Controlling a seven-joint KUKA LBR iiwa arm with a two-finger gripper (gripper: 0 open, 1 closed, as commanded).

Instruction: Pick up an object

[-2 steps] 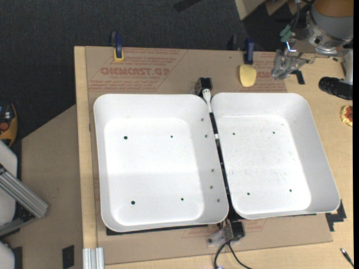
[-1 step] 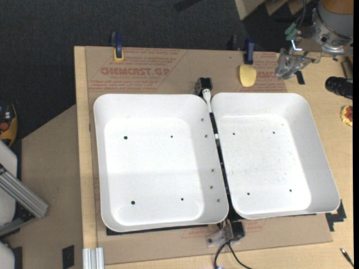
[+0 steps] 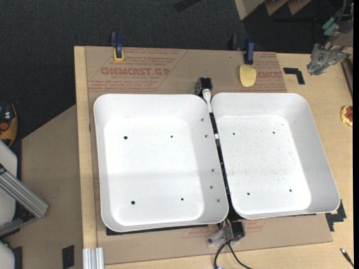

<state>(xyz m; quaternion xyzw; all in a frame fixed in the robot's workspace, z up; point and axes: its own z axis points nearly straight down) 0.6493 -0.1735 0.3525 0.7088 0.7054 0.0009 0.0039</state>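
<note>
**Desk:** Bins on a board-covered surface (image 3: 140,66), seen from above. What does the caption say about the thing to be lifted?

**Photographer:** Two shallow white bins sit side by side, the left bin (image 3: 157,167) and the right bin (image 3: 263,161), with their rims nearly touching along a black strip (image 3: 216,139). The one loose item I would name as a candidate is a pale yellow lump (image 3: 247,75). It lies on the surface just beyond the right bin's far rim and directly below a blue clamp (image 3: 249,50). That is my judgement; what the lump is cannot be told at this size.

**Desk:** How does it lie?

**Photographer:** It is a little longer than wide, and its long axis points away from the camera. The arm enters from the right of the frame, so a reach would run leftward along the far side, past the right bin's back corner.

**Desk:** And the hand, released or clenched?

**Photographer:** That cannot be told. A grey metal piece (image 3: 322,58) sits at the upper right edge, well apart from the lump, but I cannot say what it is.

**Desk:** Anything else?

**Photographer:** A small orange-and-yellow object (image 3: 347,115) is cut off by the right edge.
</note>
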